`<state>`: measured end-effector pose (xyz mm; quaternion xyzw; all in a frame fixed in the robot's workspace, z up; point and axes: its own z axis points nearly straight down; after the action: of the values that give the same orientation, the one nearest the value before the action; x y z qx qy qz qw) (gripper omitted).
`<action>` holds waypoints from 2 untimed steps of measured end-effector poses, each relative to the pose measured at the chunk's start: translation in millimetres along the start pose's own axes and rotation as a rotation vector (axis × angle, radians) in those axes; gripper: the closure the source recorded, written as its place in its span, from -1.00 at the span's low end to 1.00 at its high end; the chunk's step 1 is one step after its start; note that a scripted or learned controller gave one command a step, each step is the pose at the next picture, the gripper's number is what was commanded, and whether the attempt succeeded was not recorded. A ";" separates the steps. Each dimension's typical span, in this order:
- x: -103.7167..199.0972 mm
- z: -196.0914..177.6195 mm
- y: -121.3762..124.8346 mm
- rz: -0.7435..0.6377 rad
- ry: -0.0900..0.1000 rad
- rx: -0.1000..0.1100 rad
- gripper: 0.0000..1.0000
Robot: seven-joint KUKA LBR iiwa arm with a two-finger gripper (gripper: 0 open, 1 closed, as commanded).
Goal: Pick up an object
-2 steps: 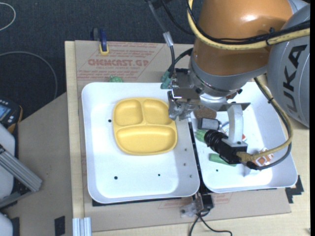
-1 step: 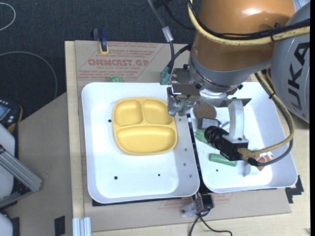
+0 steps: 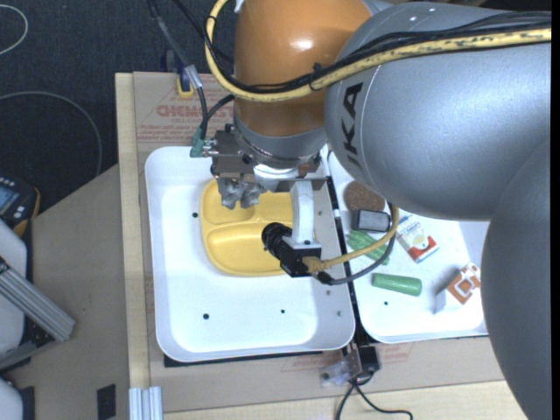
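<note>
Dark carpet with loose cables surrounds a pale wooden bench [image 3: 131, 234], and on it you have two shallow white bins side by side. You are looking down at a slant, with the grey arm [image 3: 455, 147] and its orange band [image 3: 293, 46] reaching in from the right and covering much of the upper scene. The gripper [image 3: 238, 195] hangs low over the left bin [image 3: 175, 296], directly above a yellow dish [image 3: 232, 239] lying in that bin's upper middle part. It looks like a smooth, glossy plastic dish with rounded corners and a raised ridge dividing it into compartments; the wrist hides its upper edge. You cannot tell how far the claw is open, because the metal fingers are seen end-on and merge with the mount, and nothing is visibly held between them. By my reading, you are at the descent or grasp stage, with no lift yet. The next move would need the fingers to straddle the dish's rim or ridge, since its broad slick surface offers little else to pinch. In the right bin [image 3: 437, 322] lie a green cylinder [image 3: 396, 283], a small red and white packet [image 3: 418, 243] and an orange and white block [image 3: 464, 283], well apart from the gripper.
</note>
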<state>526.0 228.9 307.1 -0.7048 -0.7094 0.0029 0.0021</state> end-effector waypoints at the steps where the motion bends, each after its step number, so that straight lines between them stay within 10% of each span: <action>1: -3.7 -16.3 -0.4 0.004 0.002 -0.007 1.00; 2: -3.2 -26.5 -0.1 0.003 0.002 -0.009 1.00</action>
<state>526.1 225.7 333.6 -0.7059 -0.7083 -0.0011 -0.0004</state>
